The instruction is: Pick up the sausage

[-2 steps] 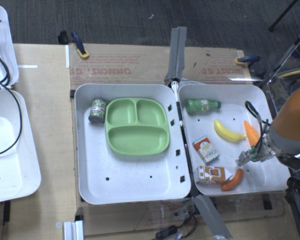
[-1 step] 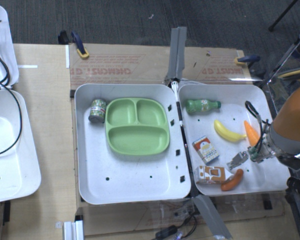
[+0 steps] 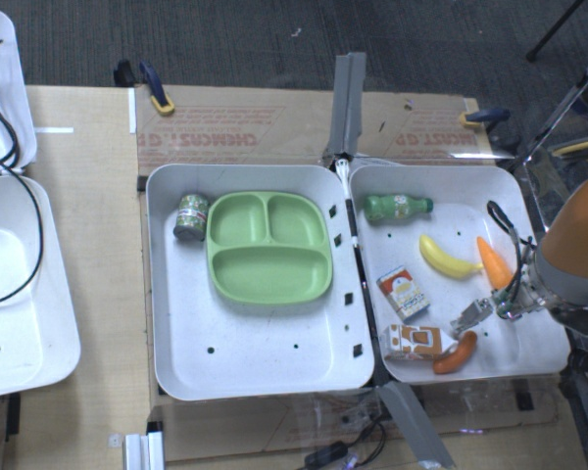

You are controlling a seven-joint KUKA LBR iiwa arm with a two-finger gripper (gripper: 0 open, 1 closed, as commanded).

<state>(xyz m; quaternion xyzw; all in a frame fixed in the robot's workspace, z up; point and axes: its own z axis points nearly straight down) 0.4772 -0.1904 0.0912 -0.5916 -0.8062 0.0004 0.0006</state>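
We find the sausage (image 3: 456, 353) in the right bin (image 3: 426, 186), lying near that bin's front edge, a reddish-brown link tilted so that its right end rises a little toward the back. Its left end sits just beside a small brown-and-white carton (image 3: 413, 341), which lies flat along the same front edge, toward the front-left corner.

The gripper (image 3: 475, 313) hovers just behind and slightly to the right of the sausage, its metal fingers pointing left toward the middle of the bin. We cannot tell whether the fingers stand apart or together (they blur into one pale shape at this angle), and we see nothing clamped between them. The arm (image 3: 573, 248) reaches in over the bin's right edge, its orange band showing there.

Behind the gripper, an orange carrot (image 3: 494, 262) lies near the right edge, and just to its left a yellow banana (image 3: 448, 258) curves across the bin's middle. A second small carton (image 3: 404, 294), white with a red and orange picture, lies tilted left of the gripper, between the banana and the brown carton. A green bottle (image 3: 397, 207) lies on its side along the back edge, near the back-left corner.

In the left bin (image 3: 176, 360), a green divided plate (image 3: 269, 248) with three compartments rests toward the back, and a small can (image 3: 190, 217) lies just beside the plate's left rim, near the back-left corner.
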